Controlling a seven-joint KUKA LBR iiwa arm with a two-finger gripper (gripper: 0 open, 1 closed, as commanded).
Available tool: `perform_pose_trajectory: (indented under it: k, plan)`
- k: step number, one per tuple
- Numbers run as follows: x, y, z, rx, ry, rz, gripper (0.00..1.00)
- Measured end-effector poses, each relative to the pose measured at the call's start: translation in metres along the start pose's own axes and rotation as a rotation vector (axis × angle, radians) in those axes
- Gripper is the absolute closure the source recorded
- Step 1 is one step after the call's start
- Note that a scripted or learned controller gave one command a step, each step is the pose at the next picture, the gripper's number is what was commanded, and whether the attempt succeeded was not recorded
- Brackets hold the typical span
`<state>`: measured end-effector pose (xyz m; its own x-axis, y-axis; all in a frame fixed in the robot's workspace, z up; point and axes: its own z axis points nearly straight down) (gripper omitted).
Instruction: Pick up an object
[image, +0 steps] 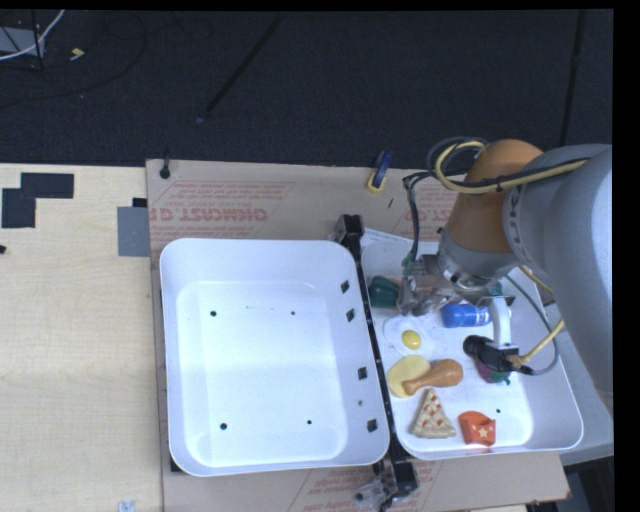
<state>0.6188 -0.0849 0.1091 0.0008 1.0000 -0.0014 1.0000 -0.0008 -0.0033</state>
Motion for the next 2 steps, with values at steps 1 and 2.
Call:
perform_pose_trajectory:
  k: [1, 2]
  plan:
    - [-0.001, 0.0, -0.009, 0.002, 0.0, 0.0, 1.0]
    - [-0.008, 0.027, -0.219, -0.02, -0.002, -0.003, 1.0]
